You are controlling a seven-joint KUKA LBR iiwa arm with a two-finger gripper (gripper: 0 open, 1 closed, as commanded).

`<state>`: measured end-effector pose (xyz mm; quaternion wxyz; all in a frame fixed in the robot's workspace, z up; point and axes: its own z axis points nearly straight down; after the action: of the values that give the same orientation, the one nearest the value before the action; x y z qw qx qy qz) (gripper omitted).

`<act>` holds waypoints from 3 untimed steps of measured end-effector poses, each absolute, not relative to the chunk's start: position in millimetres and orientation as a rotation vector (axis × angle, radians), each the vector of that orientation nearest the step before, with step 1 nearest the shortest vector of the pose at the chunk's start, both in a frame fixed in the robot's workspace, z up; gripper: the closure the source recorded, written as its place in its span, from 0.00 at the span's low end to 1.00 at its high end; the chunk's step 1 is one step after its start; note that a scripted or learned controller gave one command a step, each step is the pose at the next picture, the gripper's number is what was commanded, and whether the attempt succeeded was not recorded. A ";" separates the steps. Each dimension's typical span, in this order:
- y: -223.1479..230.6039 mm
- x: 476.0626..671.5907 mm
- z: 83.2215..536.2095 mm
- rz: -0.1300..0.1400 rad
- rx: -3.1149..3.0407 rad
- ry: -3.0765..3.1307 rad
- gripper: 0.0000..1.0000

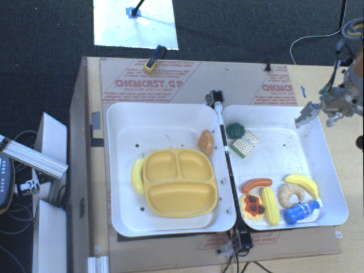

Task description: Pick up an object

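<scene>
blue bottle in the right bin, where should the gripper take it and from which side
Grip the blue bottle across its body, coming straight down. It lies on its side near the right bin's front corner, cap toward the wall, so the round body is the widest free part. The croissant and banana crowd its far side; set the fingers carefully there.

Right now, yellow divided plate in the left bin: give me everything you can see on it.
The yellow divided plate looks like moulded plastic, rounded-rectangular, with three compartments: two small at the far side, one wide at the near side, nothing in them. It lies flat, right side up, in the left bin. A yellow banana lies against its left edge; an orange piece sits just off its far right corner.
</scene>
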<state>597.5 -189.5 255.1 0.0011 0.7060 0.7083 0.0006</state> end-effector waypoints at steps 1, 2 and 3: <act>-140.9 533.9 165.6 -0.001 2.220 2.224 0.00; -92.8 533.0 84.1 0.002 2.218 2.224 0.00; -109.1 584.1 84.8 0.002 2.215 2.224 0.00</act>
<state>584.1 -109.1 84.8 0.0013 0.7058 0.7084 0.0007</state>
